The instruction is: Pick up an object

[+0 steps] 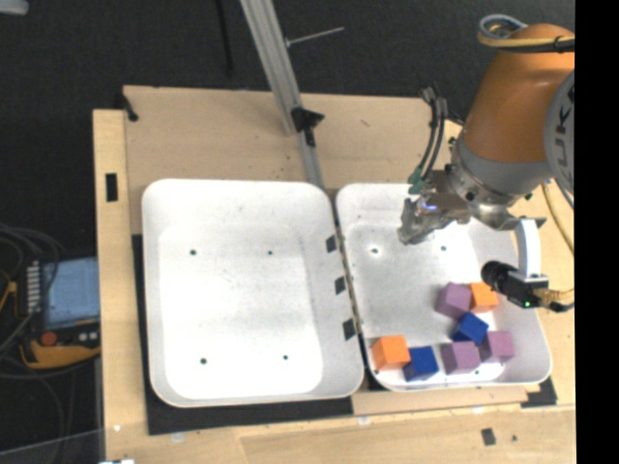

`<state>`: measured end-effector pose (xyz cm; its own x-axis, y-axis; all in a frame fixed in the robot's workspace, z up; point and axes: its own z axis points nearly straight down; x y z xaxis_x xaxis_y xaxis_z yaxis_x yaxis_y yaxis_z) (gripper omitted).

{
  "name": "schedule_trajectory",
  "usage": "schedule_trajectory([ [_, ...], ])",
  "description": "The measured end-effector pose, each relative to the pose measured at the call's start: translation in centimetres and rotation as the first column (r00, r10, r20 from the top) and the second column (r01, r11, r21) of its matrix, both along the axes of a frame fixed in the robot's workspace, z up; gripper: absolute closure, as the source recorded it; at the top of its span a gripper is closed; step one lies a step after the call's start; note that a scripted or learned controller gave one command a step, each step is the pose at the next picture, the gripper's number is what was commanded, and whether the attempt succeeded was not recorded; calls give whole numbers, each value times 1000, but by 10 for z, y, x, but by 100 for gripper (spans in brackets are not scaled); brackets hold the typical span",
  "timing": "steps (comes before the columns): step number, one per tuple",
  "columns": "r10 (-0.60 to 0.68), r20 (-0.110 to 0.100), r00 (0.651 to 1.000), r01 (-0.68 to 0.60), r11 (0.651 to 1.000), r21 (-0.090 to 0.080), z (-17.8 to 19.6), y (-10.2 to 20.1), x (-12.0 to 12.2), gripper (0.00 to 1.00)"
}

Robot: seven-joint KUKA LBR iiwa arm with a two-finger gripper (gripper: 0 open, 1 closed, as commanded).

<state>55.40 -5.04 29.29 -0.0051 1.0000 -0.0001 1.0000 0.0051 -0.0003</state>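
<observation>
— What am I reaching for, and where does it sit?

— I take the orange block (391, 350) as the likeliest pick. It lies in the right bin (387, 259), at the near-left corner, touching a blue block (422, 363) on its right side. The pincer (418, 224) hovers over the far part of that same bin, well apart from the orange block, toward the back wall.

— Is the pincer carrying anything?

— I see nothing in it. Whether it is spread or closed I cannot tell; it is a small dark blur under the wrist from this angle.

— How do you expect the block to handle?

— My guess is light and stiff or slightly springy, like foam or painted wood, with flat faces that should not slip. Nothing about it looks fragile. I would take hold across the two faces that are free, front to back, since the blue block blocks its right face and the bin wall stands close on its left.

— What else is crowding it?

— Further right of the orange block, past the blue one, sit a purple block (460, 357), another blue cube (472, 328), two more purple blocks (453, 300) (501, 344) and a second orange piece (483, 296), clustered together. The left bin (242, 288) lies beyond the divider, left of the orange block, on the bench (222, 133). I judge the bin's corner curve the main obstacle.
</observation>
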Motion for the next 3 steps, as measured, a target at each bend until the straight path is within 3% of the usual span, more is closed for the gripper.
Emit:
schedule_trajectory([
  [3, 0, -1, 1000, 0, 1000, 0, -47, 128, 18, 100],
])
